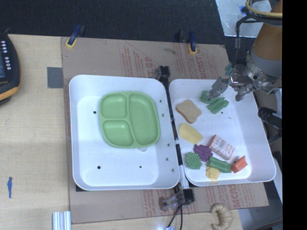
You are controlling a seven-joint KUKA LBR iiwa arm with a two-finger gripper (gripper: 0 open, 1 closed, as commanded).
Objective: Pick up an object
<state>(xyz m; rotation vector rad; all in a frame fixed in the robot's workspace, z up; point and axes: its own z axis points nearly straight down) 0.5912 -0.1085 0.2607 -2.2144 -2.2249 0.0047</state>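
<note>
My gripper (230,89) hangs over the far part of the right bin (261,133), its two fingers spread open with nothing between them. Just below and left of it lie two green pieces: a ribbed green bean-like piece (218,105) and a smaller dark green one (206,98) next to the left finger (218,86). Further down the bin lie a toast slice (188,110), a yellow piece (190,133), purple grapes (203,152), a pink-white packet (221,147), a green pickle (219,165) and an orange piece (239,165).
The left bin (81,143) holds a green divided plate (129,120). A round knobbly green item (193,161) and a small yellow item (212,173) sit at the right bin's near edge. A beige curled thing (221,215) lies on the bench in front.
</note>
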